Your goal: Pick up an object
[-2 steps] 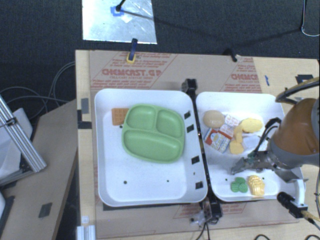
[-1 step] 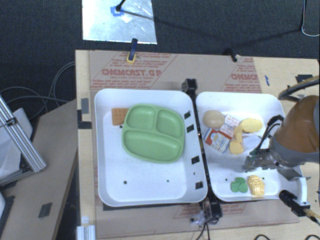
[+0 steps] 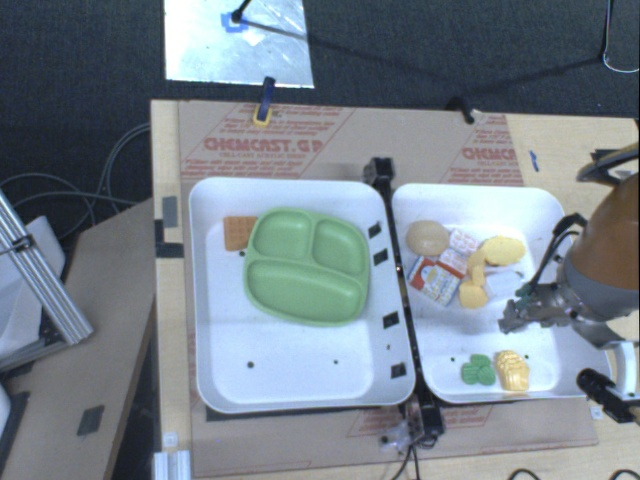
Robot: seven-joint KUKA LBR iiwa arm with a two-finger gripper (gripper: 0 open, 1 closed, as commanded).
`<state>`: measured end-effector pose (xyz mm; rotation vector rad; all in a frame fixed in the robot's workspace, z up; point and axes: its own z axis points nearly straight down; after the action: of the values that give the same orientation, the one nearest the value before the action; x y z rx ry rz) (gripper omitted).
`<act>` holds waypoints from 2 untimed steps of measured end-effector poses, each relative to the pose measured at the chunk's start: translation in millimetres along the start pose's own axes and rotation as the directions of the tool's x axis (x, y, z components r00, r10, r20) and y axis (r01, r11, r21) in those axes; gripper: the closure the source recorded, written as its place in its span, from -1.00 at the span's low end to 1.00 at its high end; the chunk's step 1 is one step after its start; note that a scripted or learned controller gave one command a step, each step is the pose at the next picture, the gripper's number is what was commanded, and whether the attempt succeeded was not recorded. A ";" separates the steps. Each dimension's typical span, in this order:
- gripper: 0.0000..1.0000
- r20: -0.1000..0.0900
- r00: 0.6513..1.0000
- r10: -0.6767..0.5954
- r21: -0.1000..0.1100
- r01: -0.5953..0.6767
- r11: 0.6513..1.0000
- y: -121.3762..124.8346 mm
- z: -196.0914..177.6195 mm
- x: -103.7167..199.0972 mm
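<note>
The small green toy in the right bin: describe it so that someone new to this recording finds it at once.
Start at the right bin, the one the arm reaches into. Go to its near edge, away from the cluster of toy food in the middle. The small green toy lies there beside a yellow ridged toy; it is the one green item in that bin, lumpy and low.

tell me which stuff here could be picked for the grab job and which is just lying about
For the job:
- pincer, over the right bin
- beige ball
- red and white packet
- yellow toy
- green toy
- yellow corn piece

Just lying about:
- green divided plate in the left bin
- orange cracker beside it
- cardboard sheet under the bins
</note>
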<state>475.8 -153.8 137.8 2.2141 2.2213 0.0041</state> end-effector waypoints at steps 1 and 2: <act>1.00 0.001 1.000 0.000 -0.002 0.000 1.000 1.5 -57.5 -10.6; 1.00 0.000 1.000 -0.001 0.000 0.001 1.000 3.4 -88.4 -11.0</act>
<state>478.8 -164.7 226.2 2.2128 2.2230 0.0038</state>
